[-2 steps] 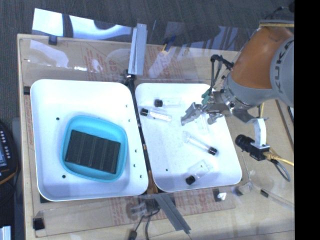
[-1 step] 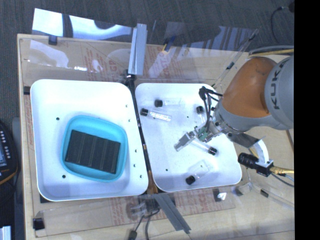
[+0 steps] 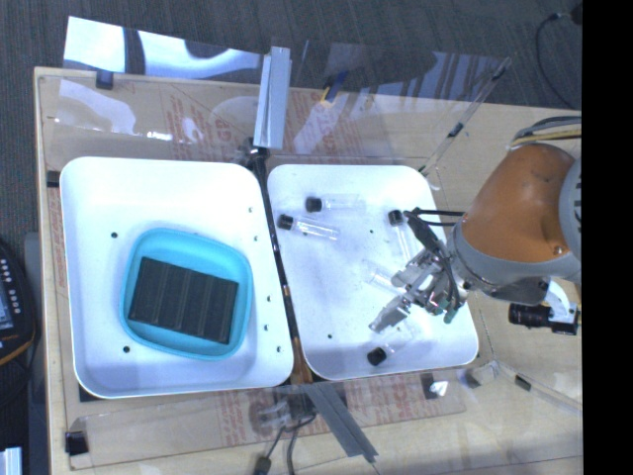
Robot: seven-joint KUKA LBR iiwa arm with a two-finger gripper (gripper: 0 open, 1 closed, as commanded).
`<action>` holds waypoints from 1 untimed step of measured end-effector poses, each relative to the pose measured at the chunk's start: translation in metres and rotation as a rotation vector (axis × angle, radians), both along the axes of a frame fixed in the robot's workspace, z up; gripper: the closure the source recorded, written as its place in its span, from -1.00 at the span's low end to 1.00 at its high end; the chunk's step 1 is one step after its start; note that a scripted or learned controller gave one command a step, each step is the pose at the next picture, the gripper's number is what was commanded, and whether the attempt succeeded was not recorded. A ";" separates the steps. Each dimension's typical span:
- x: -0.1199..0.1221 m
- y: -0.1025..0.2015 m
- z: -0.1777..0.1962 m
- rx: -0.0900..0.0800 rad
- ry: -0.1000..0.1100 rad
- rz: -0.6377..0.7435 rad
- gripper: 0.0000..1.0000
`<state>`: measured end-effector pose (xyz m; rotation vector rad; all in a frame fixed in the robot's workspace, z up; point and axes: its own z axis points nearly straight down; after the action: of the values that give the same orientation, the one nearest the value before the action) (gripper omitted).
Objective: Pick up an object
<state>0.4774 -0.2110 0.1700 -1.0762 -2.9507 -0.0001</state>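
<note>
You see a grey arm [image 3: 534,270] with a wide orange band [image 3: 519,206], black cables, and a silver metal hand [image 3: 396,315].

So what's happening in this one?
A grey arm with an orange band reaches in from the right over the right bin. Its end effector sits low in that bin among several small clear vials with dark caps. I can't tell whether it has hold of one. The left bin holds a blue tray with a dark ribbed block in it, untouched.
</note>
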 end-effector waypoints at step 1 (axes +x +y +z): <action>-0.001 0.081 -0.007 0.000 0.004 -0.401 -1.00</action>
<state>0.4769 -0.1299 0.1630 -1.6398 -2.6738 0.0017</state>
